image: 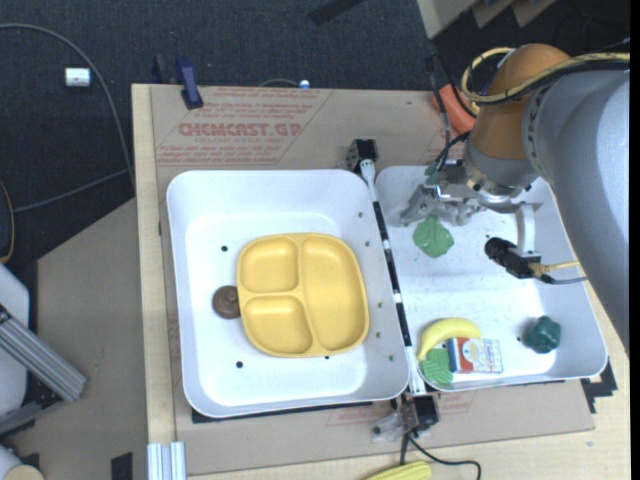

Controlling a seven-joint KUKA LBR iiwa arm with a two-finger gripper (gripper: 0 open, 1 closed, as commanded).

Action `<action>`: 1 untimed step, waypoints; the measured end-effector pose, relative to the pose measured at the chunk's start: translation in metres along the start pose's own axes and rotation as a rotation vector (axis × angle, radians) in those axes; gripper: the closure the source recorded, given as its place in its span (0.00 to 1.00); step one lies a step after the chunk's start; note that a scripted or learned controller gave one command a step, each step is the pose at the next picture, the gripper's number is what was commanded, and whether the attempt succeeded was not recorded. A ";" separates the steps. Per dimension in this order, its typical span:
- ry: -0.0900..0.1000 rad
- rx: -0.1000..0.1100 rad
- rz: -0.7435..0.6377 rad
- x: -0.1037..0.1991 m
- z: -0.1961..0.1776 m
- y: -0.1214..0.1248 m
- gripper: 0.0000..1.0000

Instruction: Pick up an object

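I see the arm (pixel 575 118) entering at upper right, its gripper (pixel 437 211) low over the right bin (pixel 500 298), fingers spread around a light green object (pixel 434 238) at the bin's upper left. The yellow divided plate (pixel 300 294) fills the left bin (pixel 280 288).

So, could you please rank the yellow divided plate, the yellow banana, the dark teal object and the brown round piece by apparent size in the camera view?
1. Yellow divided plate, by far the largest.
2. Yellow banana.
3. Dark teal object and brown round piece: too alike to rank, and the plate partly hides the brown one.
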State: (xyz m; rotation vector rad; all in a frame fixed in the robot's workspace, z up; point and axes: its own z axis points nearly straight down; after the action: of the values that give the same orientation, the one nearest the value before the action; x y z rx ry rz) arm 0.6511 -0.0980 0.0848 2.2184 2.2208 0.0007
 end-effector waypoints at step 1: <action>0.002 0.004 0.001 0.002 0.000 -0.022 0.00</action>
State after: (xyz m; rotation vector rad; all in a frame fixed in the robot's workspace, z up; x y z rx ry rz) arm 0.6296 -0.0962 0.0847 2.2225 2.2224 -0.0020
